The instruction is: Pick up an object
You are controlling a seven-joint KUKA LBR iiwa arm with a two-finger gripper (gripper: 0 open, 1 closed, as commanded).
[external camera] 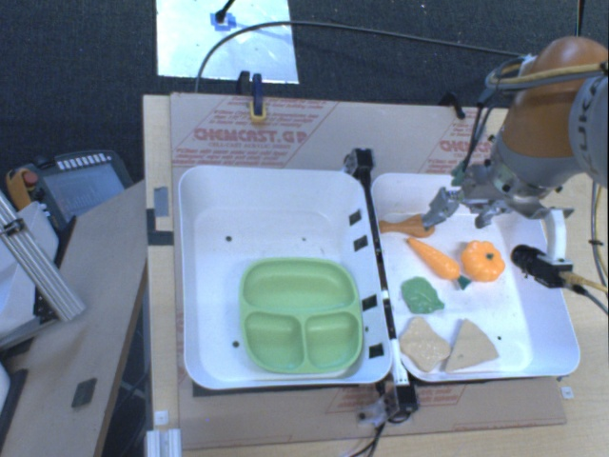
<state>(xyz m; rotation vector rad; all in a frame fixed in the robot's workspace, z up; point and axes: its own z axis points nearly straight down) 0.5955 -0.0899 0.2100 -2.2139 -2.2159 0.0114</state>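
Observation:
The right bin (552, 346) holds several toy foods: an orange carrot (433, 258), a small orange pumpkin (482, 261), a green leafy piece (421, 295), two tan bread-like wedges (425, 344) (470, 347), and a yellow-orange piece (405, 225) near the divider. My gripper (463, 211) hangs over the back of this bin, open, with nothing between its fingers. Its left fingertip (441, 206) is at the right end of the yellow-orange piece. The pumpkin lies just in front of the gripper.
The left bin (205, 255) holds a green divided plate (301, 314). A black divider strip (373, 255) runs between the bins. A black fitting (536, 265) on a cable juts over the right bin's right side. A pendant (86, 187) sits off the bench at left.

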